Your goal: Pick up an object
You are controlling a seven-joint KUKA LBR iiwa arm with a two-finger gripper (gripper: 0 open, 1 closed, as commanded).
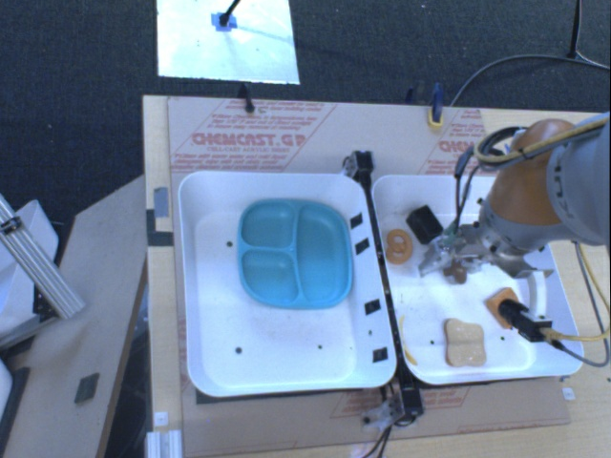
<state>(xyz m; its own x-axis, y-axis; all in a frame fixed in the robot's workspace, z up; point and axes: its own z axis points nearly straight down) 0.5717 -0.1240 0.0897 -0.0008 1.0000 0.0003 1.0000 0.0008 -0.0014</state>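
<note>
My gripper (pixel 447 260) hangs low in the middle of the right bin (pixel 554 361), reaching in from the right. A small brown object (pixel 458 276) lies just under it; whether they touch I cannot tell. A black block (pixel 424 223) sits up and to the left of the gripper, and an orange ring-shaped piece (pixel 398 246) lies to its left. A tan slice of toast (pixel 465 343) rests near the bin's front. An orange piece (pixel 500 305) lies to the right of the toast, partly hidden by the arm's cable fitting.
The left bin (pixel 205 351) holds a blue divided plate (pixel 293 253). A thin yellow strip (pixel 406 342) lies along the right bin's left wall. The black divider (pixel 374 284) runs between the bins. The arm's grey body (pixel 544 194) covers the right bin's far right part.
</note>
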